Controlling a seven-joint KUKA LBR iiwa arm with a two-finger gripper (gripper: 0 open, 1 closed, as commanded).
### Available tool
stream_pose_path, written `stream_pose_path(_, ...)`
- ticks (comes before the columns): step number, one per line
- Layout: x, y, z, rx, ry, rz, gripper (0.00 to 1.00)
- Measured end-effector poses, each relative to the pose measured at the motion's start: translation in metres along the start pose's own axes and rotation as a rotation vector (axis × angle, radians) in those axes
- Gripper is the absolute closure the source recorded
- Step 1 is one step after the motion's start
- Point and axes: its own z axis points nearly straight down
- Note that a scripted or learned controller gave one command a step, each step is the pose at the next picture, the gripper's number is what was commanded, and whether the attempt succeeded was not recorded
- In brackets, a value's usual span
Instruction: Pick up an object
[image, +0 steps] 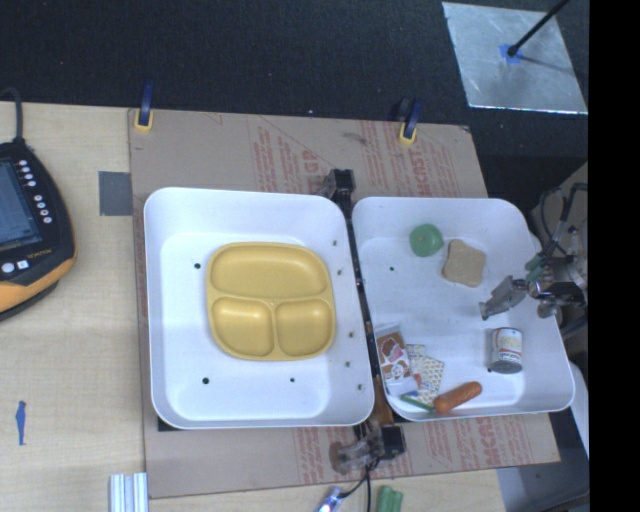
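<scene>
Claw (503, 297), grip unreadable, hovers between tan block (464, 262) and can (507, 350); green ball (426, 239) sits farther off.

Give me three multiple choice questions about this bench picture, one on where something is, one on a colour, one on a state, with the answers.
1. Where is the yellow divided tray?
A. In the left bin
B. In the right bin
C. On the cardboard, outside both bins

2. What colour is the ball in the right bin?
A. Red
B. Green
C. Blue

3. How is the small can standing?
A. Gripped in the claw
B. Stacked on the yellow tray
C. Free on the bin floor

Answers: 1 A, the tray sits in the middle of the left bin. 2 B, the ball is green. 3 C, the can rests on the floor apart from the claw.
</scene>
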Motion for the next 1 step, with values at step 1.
stream_pose_path(1, -0.0139, -0.0135, 0.0915, 0.002, 0.0, -0.002, 0.0)
